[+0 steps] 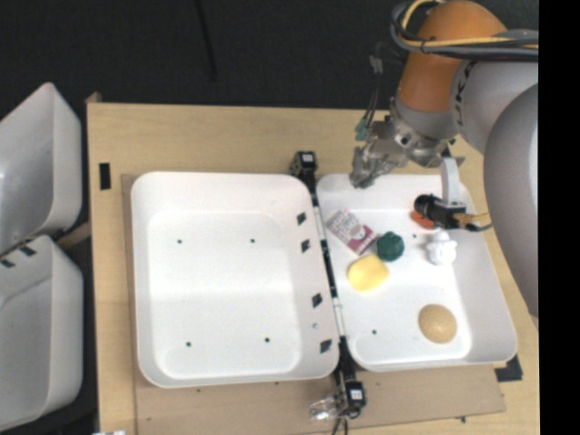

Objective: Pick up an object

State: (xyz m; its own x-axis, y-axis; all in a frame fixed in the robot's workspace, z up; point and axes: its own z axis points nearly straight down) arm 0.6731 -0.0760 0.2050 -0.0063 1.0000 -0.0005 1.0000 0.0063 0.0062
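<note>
Seemingly mid-approach, the claw [365,169], open or closed unclear, hung over the right bin's [391,326] corner, needing a descent onto the pink packet [349,229].

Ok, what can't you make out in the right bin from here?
Camera view:
1. Packet: print too small and blurred to read.
2. White lump: outline lost against the white bin.
3. Bin's far right corner: hidden by the arm.
4. Gripper: blurred; contact with the bin floor unclear.
</note>
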